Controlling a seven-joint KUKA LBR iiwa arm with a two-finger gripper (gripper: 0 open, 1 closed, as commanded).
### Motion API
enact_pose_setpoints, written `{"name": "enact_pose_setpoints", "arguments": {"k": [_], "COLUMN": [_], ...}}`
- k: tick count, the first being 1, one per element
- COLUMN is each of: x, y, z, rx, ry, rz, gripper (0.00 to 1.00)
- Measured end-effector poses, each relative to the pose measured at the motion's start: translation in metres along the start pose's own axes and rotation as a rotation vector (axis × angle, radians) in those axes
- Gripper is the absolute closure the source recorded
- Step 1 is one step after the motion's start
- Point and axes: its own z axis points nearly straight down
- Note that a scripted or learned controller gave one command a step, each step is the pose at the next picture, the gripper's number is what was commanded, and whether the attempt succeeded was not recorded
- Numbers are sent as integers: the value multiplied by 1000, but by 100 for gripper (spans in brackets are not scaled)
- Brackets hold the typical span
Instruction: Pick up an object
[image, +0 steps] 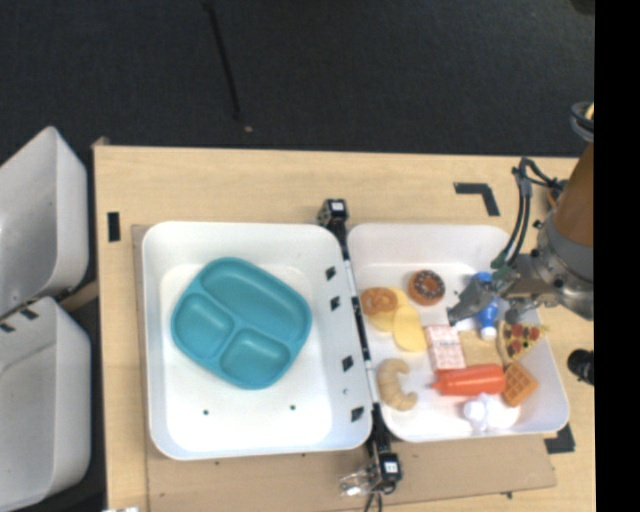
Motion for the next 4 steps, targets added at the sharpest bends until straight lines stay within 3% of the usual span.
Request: {"name": "enact_pose_setpoints", "arguments": {"k": [1, 4], "x": [0, 3], "y": [1, -3], "z": [-4, 154], "rx": [-9, -4], "ry": [-2, 0], "rz": [-3, 1], "gripper": [0, 0]}}
